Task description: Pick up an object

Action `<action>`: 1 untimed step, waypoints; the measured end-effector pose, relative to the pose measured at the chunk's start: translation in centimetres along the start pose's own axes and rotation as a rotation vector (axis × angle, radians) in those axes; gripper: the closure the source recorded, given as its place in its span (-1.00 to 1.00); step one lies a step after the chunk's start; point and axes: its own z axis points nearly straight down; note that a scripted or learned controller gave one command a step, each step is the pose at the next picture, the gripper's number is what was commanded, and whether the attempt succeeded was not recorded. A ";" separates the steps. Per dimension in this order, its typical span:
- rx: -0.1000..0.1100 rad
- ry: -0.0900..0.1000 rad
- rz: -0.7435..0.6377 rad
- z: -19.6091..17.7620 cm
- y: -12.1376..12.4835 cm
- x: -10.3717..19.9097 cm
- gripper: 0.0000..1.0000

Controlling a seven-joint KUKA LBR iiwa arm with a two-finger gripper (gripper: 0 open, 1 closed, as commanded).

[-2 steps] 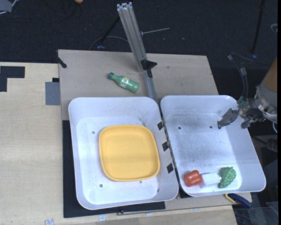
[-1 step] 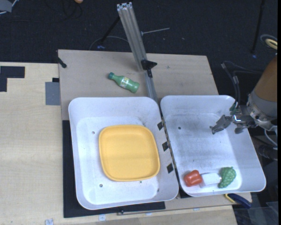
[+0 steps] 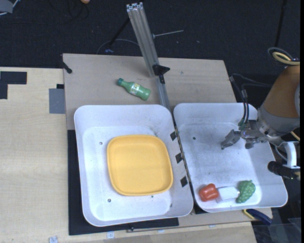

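Dark floor with loose cables lies behind the desk [image 3: 202,77], where two white bins sit side by side. At the front of the right bin [image 3: 213,135] a red pepper [image 3: 208,192], a white block [image 3: 227,193] and a green broccoli [image 3: 245,191] lie in a row, touching. The gripper [image 3: 239,139] hangs over that bin's middle, well apart from them; whether its fingers are released or clenched cannot be told. The arm is cut off at the right. The left bin [image 3: 88,130] holds a yellow plate [image 3: 140,164]. A green bottle [image 3: 134,88] lies on the desk behind it.
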 end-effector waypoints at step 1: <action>-0.004 -0.001 0.002 -1.2 0.0 -0.1 1.00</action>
